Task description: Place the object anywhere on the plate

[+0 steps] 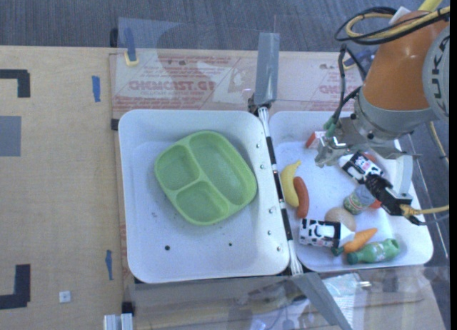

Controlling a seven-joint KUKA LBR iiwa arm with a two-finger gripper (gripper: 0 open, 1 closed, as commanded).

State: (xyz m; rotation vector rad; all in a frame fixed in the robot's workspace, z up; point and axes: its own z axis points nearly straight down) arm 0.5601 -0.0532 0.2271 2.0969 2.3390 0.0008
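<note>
Camera view, right bin (421, 250): toys clustered; banana (289, 182) and sausage (302, 196) lie lengthwise, near the divider. Gripper (330, 148) hovers just right of them, nothing visibly held, open or closed unclear. Plate (206, 176) sits left, in the other bin.

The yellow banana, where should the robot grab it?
Grab the banana around its middle, coming straight down from above. It lies flat and long along the right bin wall, with a red sausage close beside it, so the fingers probably have little room.
</note>
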